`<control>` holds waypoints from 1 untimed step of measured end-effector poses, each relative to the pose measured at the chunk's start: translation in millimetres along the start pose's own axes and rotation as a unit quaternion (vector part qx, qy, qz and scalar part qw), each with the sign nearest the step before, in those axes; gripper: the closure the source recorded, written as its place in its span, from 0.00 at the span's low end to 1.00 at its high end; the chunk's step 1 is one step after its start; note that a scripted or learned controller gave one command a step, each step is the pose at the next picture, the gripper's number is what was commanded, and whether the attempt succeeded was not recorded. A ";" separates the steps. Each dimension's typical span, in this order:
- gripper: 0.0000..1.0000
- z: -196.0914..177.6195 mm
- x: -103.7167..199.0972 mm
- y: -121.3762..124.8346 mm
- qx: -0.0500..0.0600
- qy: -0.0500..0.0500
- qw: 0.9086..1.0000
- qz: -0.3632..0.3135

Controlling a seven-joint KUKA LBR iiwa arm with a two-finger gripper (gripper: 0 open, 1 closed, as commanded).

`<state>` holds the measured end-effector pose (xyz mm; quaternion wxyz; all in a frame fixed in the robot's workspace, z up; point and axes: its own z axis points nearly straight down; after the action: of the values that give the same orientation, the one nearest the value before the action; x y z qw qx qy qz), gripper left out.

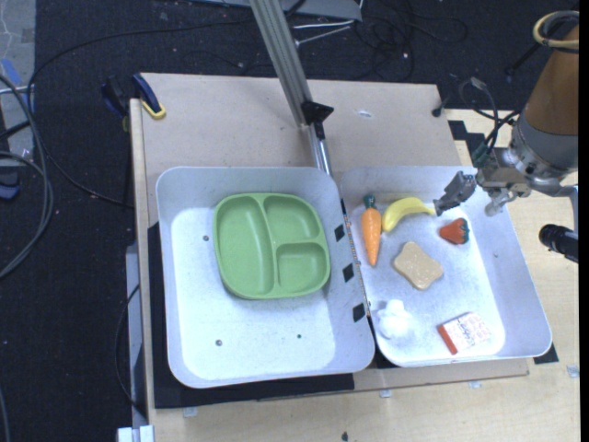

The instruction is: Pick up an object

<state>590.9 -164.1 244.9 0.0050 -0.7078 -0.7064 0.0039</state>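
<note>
Gripper is hovering over the right bin, fingers looking spread and holding nothing, though it's hard to be sure; strawberry is lying just below it, banana to its left.

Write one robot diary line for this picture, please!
gripper: above right bin, holding nothing | nearest: strawberry, banana | green plate: left bin

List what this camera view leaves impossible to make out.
- Claw: small and dark over the right bin; open or shut cannot be judged.
- Arm: upper part cut off by the right edge.
- Red box: label print too small to read.
- White object: blurs into the bin floor; its shape is unclear.
</note>
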 end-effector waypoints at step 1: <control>0.00 -7.7 0.7 2.4 -0.006 -0.001 1.000 -0.002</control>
<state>593.4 -163.4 252.6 -0.0003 -0.7067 -0.7075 0.0001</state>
